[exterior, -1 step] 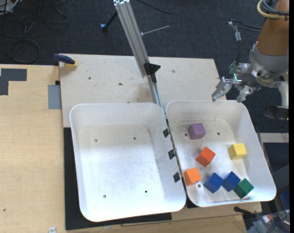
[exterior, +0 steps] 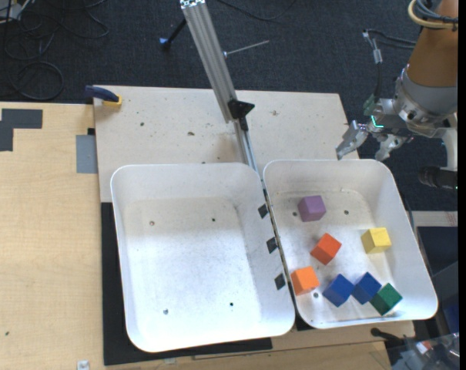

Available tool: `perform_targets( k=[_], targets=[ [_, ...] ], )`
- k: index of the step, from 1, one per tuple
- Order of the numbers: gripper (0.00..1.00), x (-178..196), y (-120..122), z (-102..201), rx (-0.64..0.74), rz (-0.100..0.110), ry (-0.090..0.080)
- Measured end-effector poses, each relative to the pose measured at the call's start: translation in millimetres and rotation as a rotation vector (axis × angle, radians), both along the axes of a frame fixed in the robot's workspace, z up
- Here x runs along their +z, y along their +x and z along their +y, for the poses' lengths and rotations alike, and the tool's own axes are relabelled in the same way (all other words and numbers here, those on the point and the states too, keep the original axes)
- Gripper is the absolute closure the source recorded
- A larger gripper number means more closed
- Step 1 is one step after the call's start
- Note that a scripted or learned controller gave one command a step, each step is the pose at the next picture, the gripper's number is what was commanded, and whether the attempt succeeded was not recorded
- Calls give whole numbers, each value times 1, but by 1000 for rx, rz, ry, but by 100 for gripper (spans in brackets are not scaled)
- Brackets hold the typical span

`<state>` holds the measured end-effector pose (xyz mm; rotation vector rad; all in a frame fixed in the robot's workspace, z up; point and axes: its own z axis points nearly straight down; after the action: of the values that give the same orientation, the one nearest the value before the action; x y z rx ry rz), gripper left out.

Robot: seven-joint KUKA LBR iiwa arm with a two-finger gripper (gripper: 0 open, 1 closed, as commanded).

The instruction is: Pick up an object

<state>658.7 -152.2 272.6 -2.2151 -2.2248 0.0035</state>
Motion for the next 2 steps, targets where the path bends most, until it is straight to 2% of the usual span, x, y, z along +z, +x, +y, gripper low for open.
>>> perform_targets(
  k=[1,2],
  targets=[
    [0,-61,0,-7,-4,6,1],
    [0,-120,7,-1,-1,5,2]
  ],
)
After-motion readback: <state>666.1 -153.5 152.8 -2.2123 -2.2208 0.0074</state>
